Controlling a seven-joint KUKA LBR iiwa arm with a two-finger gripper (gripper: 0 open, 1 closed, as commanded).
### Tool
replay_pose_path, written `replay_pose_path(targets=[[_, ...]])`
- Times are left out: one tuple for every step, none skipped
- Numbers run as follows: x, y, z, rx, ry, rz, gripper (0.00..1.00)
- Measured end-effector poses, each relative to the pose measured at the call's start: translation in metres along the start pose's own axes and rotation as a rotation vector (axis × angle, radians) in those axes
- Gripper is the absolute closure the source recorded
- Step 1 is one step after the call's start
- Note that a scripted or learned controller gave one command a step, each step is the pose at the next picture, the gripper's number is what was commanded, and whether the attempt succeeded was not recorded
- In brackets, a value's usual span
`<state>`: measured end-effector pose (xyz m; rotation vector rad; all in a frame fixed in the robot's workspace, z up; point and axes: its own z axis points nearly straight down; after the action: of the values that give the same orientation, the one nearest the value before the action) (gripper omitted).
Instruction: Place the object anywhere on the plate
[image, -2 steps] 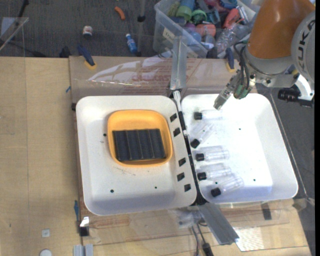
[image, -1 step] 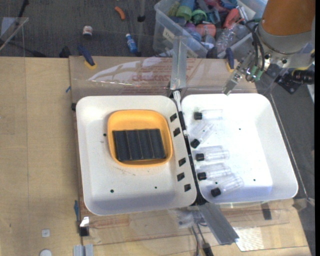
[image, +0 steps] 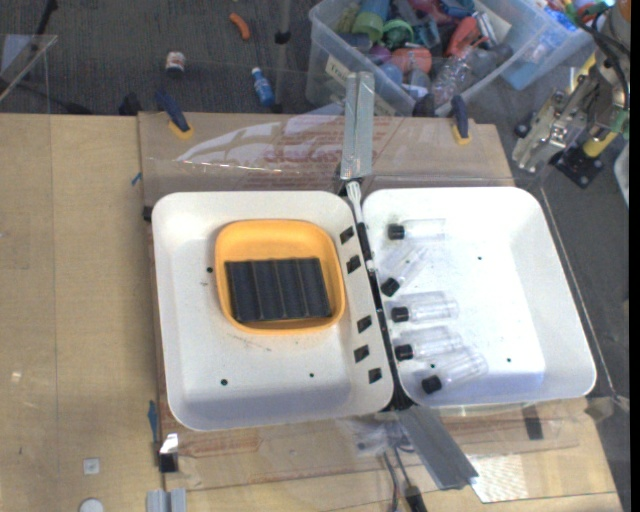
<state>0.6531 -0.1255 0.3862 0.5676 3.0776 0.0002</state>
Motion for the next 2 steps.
replay_pose_path(targets=[[-0.010, -0.091, -0.007, 0.001, -0.001, -0.170, 1.00], [-0.016, -0.099, -0.053, 0.000, -0.002, -0.522, 1.00]])
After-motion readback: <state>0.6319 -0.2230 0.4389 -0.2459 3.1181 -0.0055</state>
